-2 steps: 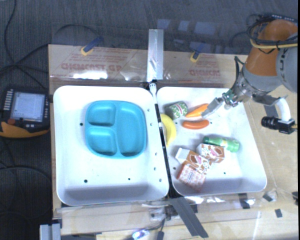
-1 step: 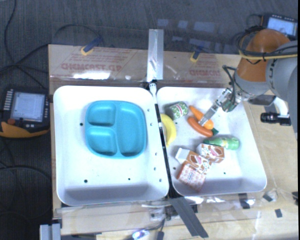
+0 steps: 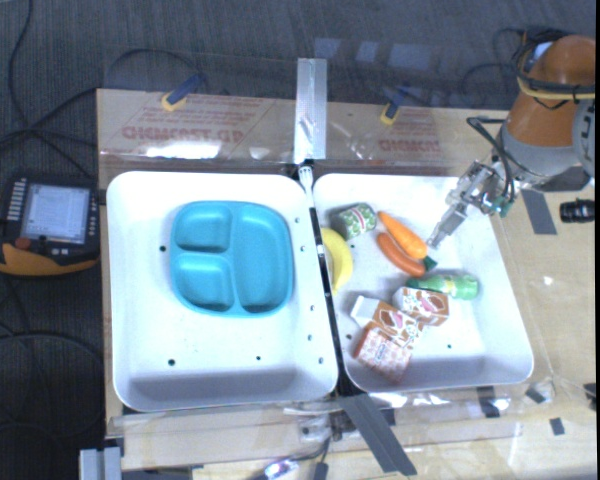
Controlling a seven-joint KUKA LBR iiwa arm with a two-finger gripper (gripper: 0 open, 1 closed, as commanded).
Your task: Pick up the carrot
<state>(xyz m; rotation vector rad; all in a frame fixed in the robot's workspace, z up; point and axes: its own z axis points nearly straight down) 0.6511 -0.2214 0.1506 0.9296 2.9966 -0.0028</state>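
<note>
Orange carrot (image 3: 401,235) among groceries in right bin (image 3: 505,298); blue tray (image 3: 230,258) left.

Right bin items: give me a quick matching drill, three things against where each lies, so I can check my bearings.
Things:
1. carrot
2. banana
3. green bottle

Places:
A. against the divider at the bin's left wall
B. just below the carrot's lower tip, lying flat
C. middle of the bin, slanting, its lower tip by the end effector

Pairs: 1-C, 2-A, 3-B
</note>
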